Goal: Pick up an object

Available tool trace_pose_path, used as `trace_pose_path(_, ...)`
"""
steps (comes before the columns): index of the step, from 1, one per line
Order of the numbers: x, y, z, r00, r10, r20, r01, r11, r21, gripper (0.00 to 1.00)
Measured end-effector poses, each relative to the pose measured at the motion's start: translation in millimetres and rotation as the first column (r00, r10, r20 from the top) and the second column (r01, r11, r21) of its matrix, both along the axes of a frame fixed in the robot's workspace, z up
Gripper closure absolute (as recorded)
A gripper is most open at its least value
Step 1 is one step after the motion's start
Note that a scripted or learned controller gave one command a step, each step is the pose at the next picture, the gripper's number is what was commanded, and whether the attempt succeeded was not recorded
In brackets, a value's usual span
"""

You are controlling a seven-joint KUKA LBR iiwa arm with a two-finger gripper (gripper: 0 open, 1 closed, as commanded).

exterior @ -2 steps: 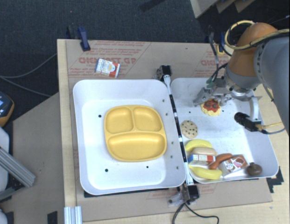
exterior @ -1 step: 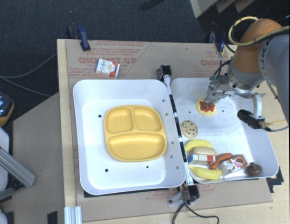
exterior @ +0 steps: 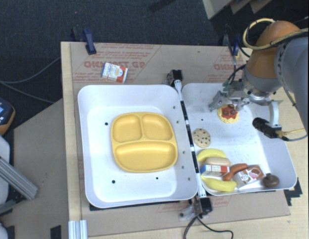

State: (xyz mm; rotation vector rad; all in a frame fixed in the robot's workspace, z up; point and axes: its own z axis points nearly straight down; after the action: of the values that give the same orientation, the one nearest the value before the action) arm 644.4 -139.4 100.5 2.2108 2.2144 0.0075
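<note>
My gripper [exterior: 229, 103] hangs low over the back of the right bin [exterior: 286, 156], open, with its fingers spread to either side. Just below it, on the bin floor, lies a small round red and yellow pizza toy [exterior: 229, 114]. Nothing is between the fingers. A cookie [exterior: 201, 137] lies to the front left of the toy. At the bin's front sit a banana [exterior: 212, 156], a hot dog [exterior: 233, 170], a printed packet [exterior: 250, 176] and a small brown piece [exterior: 270, 180].
The left bin [exterior: 94, 148] bears a yellow divided plate [exterior: 143, 142]. A small red and white carton [exterior: 114, 72] lies on the bench behind it, near a blue clamp [exterior: 88, 41]. A black attachment [exterior: 266, 127] juts from the wrist over the right bin.
</note>
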Motion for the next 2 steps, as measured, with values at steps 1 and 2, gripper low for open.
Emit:
trace_pose_path(1, -5, -4, -10, 1.000, 0.000, 0.001, 0.000, 1.000, 0.004, 0.00)
trace_pose_path(2, 5, -56, -15, 1.000, -0.005, -0.008, 0.005, 1.000, 0.002, 0.00)
